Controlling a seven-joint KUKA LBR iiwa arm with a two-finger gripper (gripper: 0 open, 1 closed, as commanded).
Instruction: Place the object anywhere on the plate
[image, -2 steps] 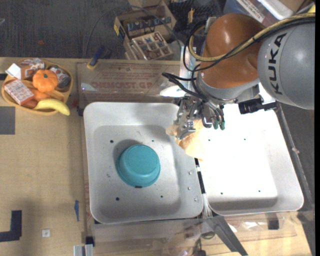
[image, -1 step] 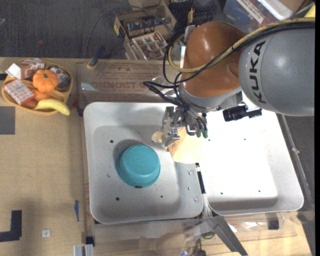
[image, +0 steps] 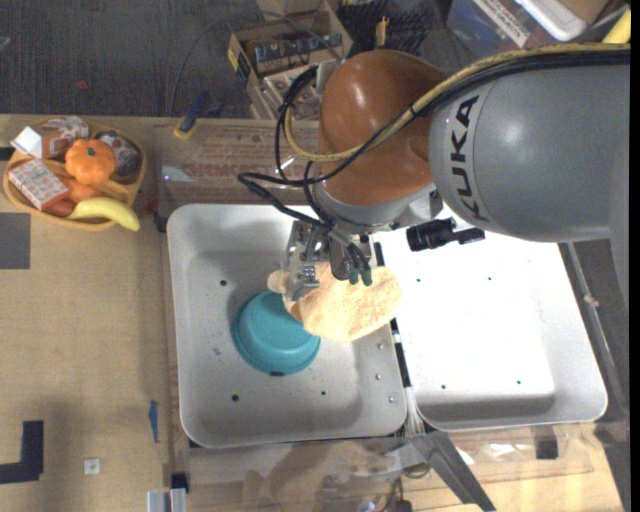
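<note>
Bread slice (image: 345, 305) between tool (image: 325, 280) fingers

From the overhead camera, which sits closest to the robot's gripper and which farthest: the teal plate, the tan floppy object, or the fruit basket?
1. Tan floppy object: right under the gripper, in the left bin.
2. Teal plate: just lower left, same bin.
3. Fruit basket: far upper left, on the bench.
</note>
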